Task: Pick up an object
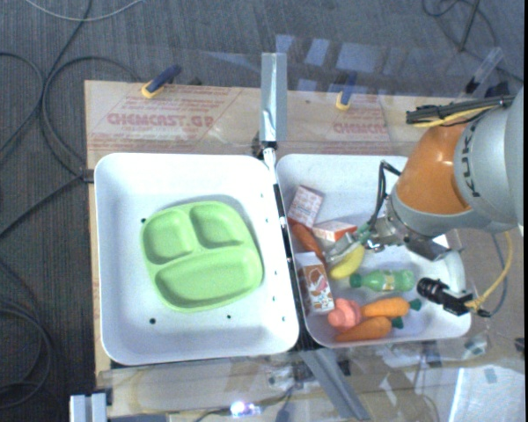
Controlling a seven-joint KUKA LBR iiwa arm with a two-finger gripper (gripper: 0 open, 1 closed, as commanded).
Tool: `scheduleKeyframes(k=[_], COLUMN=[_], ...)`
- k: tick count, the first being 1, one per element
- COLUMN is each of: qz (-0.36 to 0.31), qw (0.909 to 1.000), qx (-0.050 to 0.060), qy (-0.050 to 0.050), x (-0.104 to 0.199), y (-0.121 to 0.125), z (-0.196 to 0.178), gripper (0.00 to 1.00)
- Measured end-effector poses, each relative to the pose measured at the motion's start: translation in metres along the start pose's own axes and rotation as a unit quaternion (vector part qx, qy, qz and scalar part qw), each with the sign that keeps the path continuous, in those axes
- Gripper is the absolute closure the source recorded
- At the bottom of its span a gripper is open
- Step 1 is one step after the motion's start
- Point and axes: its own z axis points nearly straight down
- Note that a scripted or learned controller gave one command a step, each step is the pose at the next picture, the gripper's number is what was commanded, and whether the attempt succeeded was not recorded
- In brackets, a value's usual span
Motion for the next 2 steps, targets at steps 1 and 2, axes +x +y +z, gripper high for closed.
scheduleKeyframes(k=[1, 2], qz=[0.001, 0.08], qw=[1.0, 0.9967], qx=[0.0, 0.009], qy=[0.0, 0.004], x=[-0.001, 0.062], y=[0.0, 0.034], z=[-0.009, -0.092], gripper=[1.0, 1.0])
